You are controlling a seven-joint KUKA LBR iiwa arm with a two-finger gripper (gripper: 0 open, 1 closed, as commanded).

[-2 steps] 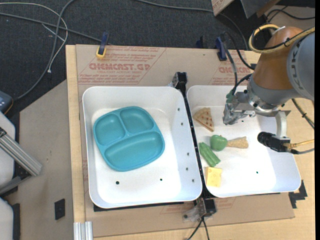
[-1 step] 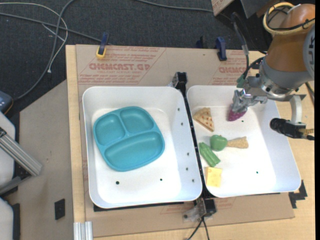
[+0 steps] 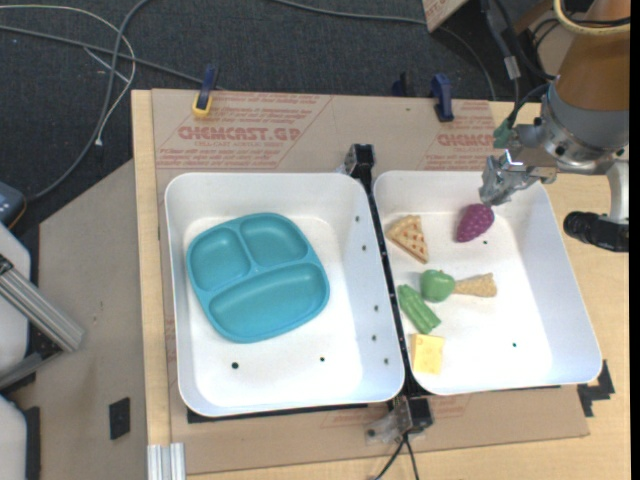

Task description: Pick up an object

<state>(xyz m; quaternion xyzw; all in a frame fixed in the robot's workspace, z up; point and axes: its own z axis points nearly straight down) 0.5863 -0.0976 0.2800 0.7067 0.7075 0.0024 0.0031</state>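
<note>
Approach step: pincer poised above the purple grapes, nothing lifted yet.

In the right bin [image 3: 560,298], near to far, lie a yellow cheese block [image 3: 428,353], green pepper [image 3: 419,309], green apple [image 3: 437,285], pizza slice [image 3: 408,237], then purple grapes [image 3: 474,222]; just beyond and above hangs the pincer [image 3: 497,189], its state I cannot tell. Next likely calls for descending squarely over the grapes.

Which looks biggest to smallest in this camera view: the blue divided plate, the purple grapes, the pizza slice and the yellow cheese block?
1. Blue divided plate, by far the largest.
2. Pizza slice.
3. Purple grapes and yellow cheese block: these two look about alike, so I won't rank them.
</note>
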